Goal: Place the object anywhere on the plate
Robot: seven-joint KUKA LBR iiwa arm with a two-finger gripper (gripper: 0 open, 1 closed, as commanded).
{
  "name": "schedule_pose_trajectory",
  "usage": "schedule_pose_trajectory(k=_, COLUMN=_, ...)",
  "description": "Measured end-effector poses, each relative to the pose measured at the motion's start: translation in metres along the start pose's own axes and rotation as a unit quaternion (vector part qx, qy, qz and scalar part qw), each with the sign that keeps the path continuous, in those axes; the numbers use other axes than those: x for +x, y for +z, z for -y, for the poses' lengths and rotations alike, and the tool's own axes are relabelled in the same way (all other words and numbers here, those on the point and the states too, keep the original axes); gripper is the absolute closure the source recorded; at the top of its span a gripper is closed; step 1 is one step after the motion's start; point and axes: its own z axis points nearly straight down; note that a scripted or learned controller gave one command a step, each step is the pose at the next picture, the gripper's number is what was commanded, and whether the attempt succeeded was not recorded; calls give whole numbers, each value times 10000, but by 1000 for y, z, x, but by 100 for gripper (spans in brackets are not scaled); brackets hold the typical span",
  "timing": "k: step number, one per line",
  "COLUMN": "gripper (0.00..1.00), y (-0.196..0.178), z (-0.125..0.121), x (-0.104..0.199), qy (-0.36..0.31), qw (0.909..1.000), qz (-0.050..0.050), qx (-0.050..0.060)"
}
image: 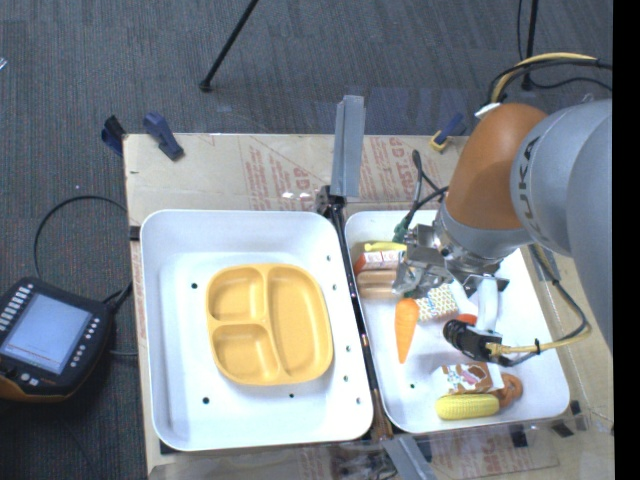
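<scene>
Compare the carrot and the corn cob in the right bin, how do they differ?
The carrot is orange and tapers to a point; the corn cob is yellow and blunt at both ends. The carrot lies lengthwise toward the camera near the bin's middle, just below the gripper; the corn lies crosswise at the near edge. Both rest flat in the right bin.

- The arm (565, 183) was bulky and grey, with smooth rounded casings.
- A glossy orange band (492, 168) wrapped it above the gripper (425, 276).
- The gripper was metallic grey.
- Yellow and black cables (540, 68) looped behind the orange band.
</scene>
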Motion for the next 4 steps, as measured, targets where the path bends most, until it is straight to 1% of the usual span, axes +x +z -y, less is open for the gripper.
schedule_pose_trajectory(k=1, gripper=0, y=0, z=0, x=0, qy=0, qw=10000, qz=0, qx=0)
schedule_pose_trajectory(k=2, gripper=100, y=-7, z=1, x=0, qy=-4, qw=10000, qz=-3, qx=37)
schedule_pose_trajectory(k=3, gripper=100, y=0, z=-5, x=79, qy=-732, qw=9973, qz=10, qx=0)
schedule_pose_trajectory(k=4, gripper=100, y=18, z=13, x=150, qy=-709, qw=9975, qz=16, qx=14)
